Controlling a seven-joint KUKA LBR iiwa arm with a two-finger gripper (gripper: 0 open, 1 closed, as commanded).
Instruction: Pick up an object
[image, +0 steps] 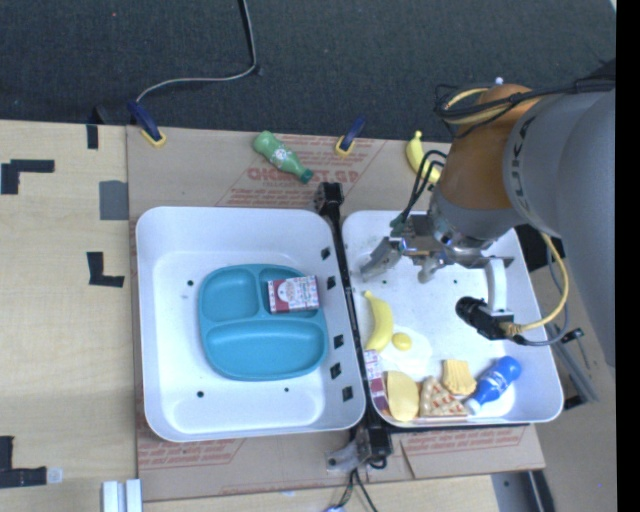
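On the left, a shallow white plastic bin (160, 330) with rounded corners holds a smooth teal compartment tray (262, 322). A small red-and-white carton (292, 294) lies flat on the tray's upper right compartment. Behind the bins, on the brown cardboard sheet that covers the wooden counter (60, 300), a green plastic bottle (282, 157) lies on its side.

The right bin (545, 395) holds a curved yellow banana (379, 321) near its left wall, with a small round yellow piece (401, 341) just beside it. Along the front wall sit a pale yellow rounded block (402, 395), a waffle-patterned piece (436, 398), a ridged yellow piece (458, 376) and a glossy blue bottle (495, 382) lying tilted.

The grey metal jaws (381, 260) hang over the upper left part of the right bin, above the banana and apart from it. They appear spread, with nothing visible between them. The grey arm (500, 170) with its orange band rises behind them to the right.
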